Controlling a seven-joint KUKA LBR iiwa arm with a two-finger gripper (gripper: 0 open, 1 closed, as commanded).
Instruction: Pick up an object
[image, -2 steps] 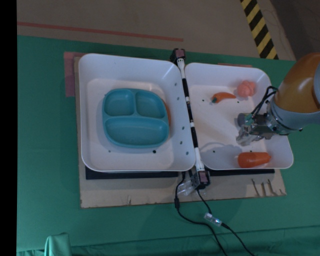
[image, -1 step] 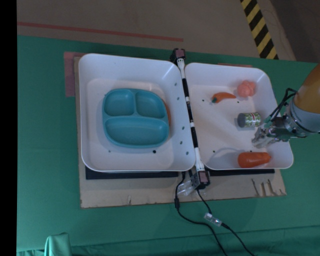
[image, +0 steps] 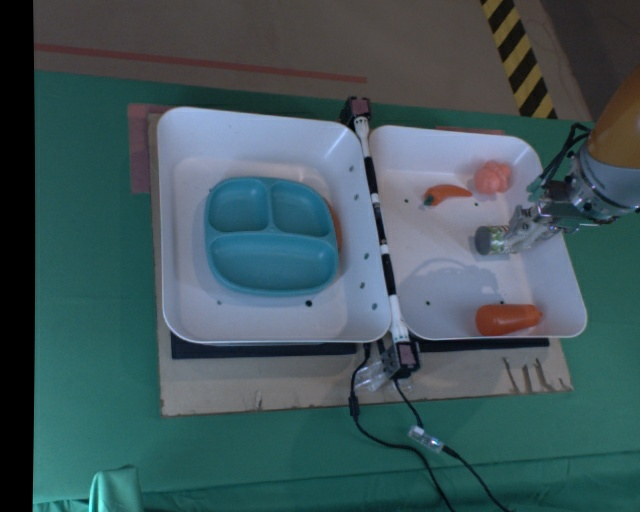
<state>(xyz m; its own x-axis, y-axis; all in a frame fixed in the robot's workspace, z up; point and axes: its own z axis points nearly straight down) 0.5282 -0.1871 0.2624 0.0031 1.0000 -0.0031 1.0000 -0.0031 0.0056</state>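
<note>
— Scanning left to right: teal divided plate (image: 271, 236) lying in left bin (image: 190, 150); small carrot (image: 445, 193), pink object (image: 492, 177), clear round lid (image: 447, 277) and large orange carrot (image: 508, 319) spread apart in right bin (image: 420, 150).

— Pincer status?

— Gripper (image: 512, 238) lowered into right bin, fingers closed narrowly around grey cylinder (image: 488, 240), cylinder lying sideways and protruding left. Lifted or resting on bin floor: cannot tell.

— Obscured items?

— Arm (image: 615, 165) cut off at right edge; fingertip detail blurred; pink object's identity unclear.

The bench is viewed from above at a slant by one fixed camera. Both white bins (image: 372, 205) are framed whole from moderate distance.
</note>
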